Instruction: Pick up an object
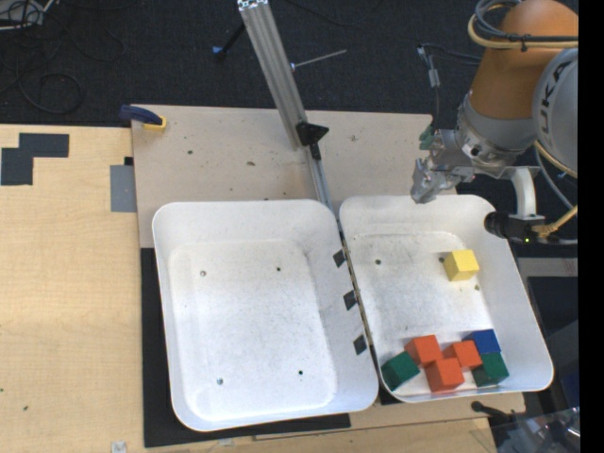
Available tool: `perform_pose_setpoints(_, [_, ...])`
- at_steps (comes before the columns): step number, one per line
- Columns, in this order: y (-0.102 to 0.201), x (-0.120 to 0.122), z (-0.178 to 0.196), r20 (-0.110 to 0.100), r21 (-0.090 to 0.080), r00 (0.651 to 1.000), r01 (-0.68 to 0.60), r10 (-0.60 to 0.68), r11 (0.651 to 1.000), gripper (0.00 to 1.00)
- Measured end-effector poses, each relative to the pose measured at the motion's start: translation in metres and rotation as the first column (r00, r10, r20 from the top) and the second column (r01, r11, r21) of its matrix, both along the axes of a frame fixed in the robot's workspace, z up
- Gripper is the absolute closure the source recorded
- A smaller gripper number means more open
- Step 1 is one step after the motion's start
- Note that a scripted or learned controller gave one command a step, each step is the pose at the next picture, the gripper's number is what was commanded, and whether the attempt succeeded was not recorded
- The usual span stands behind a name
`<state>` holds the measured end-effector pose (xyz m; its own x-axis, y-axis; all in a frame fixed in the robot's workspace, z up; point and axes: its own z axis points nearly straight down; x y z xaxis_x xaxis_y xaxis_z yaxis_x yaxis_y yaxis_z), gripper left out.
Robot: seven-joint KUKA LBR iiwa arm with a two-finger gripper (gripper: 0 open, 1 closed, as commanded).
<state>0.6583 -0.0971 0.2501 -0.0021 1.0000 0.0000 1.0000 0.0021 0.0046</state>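
Two shallow white bins sit side by side across the lower half of the camera view, the left bin (189, 253) with nothing but a speckled floor, the right bin (396, 225) holding all the blocks. Alone in the upper right part of that bin lies a yellow block (461, 264), well apart from the rest. Packed into the bin's lower right corner is a cluster: a green block (400, 371) at its left end, three orange blocks (444, 374) touching one another in the middle, a blue block (486, 341) behind them and a dark green block (491, 373) at the right end, near the bin's wall. Small black clips (350, 299) line the seam between the two bins. From the top centre of the frame a slanted aluminium rail (278, 64) runs down to the bench and ends near the bins' upper edge. A blue and yellow clamp (142, 116) lies at the bench's upper left corner. At the upper right, the arm (519, 74) reaches in, its orange band prominent, and the gripper (427, 185) hangs just over the upper rim of the right bin, above and left of the yellow block and apart from it. How wide its claw stands cannot be told, since the tips blur into one grey shape; no block is seen between them, and nothing stands between the gripper and the yellow block.
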Motion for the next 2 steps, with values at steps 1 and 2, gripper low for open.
perform_pose_setpoints(1, [-0.002,0.001,0.048,-0.001,0.000,1.000,0.001,-0.001,1.000,1.00])
perform_pose_setpoints(2, [0.049,0.002,0.026,-0.009,0.002,1.000,-0.002,0.002,1.000,1.00])
